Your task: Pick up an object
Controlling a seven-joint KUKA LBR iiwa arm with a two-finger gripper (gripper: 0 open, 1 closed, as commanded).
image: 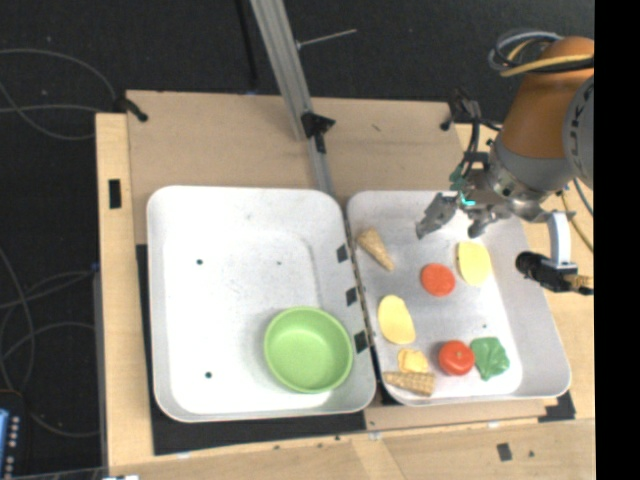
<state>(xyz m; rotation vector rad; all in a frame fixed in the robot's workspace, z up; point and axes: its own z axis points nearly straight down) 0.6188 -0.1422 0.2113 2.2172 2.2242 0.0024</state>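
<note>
Nothing is picked up yet. We see our end effector [457,220] open and holding nothing, above the right bin [535,353]. Just below it lie a red ball [437,279] and a yellow piece [474,263].

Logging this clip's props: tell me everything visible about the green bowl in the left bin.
The green bowl is a round, light green dish, smooth and plastic-looking, with a slightly paler rim and nothing visible inside. It sits upright, mouth up, on the floor of the left white bin, in the corner nearest the camera and beside the divide with the right bin. It stands apart from the toy food pieces, which lie in the other bin.
</note>
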